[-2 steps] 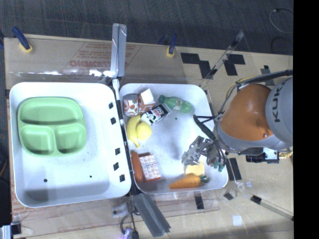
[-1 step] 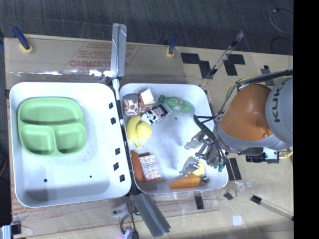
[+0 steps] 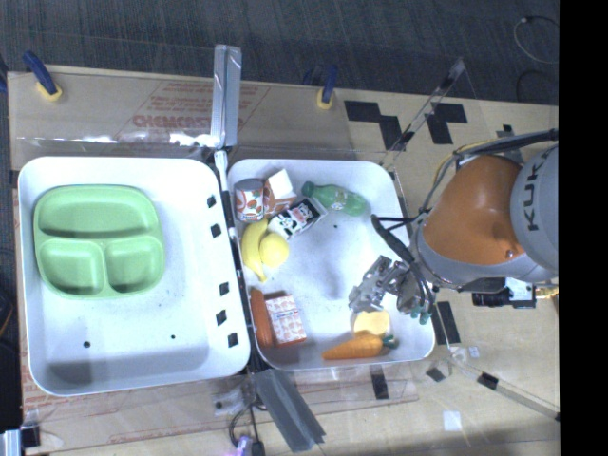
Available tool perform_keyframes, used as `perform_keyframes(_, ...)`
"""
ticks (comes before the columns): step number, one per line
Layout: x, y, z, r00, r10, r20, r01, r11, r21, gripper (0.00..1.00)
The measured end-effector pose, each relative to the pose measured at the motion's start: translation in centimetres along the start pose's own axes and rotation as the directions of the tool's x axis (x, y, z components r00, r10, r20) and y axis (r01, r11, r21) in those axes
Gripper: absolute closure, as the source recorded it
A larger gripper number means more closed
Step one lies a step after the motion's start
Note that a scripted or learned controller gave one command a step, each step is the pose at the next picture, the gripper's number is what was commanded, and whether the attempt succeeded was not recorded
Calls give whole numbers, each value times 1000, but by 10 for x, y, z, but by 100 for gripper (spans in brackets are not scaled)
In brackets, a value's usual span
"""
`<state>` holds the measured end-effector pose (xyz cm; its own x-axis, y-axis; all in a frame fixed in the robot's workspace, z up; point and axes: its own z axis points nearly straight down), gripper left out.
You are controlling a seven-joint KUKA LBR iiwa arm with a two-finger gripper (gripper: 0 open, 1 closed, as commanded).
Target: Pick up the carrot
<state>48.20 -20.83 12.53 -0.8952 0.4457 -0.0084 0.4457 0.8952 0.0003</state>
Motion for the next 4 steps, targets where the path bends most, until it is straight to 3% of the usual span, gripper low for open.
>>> perform_keyframes(1,0,0,0,1000,0,0,0,1000,0,0)
perform_keyframes(2,3,-3,32,1000,-11,-3,11,1000,0,0)
perform_keyframes(3,9,8,14,995,97,-7,-97,995,1,0)
perform_keyframes(4,1,0,30,972,-237,2,237,972,-4,0)
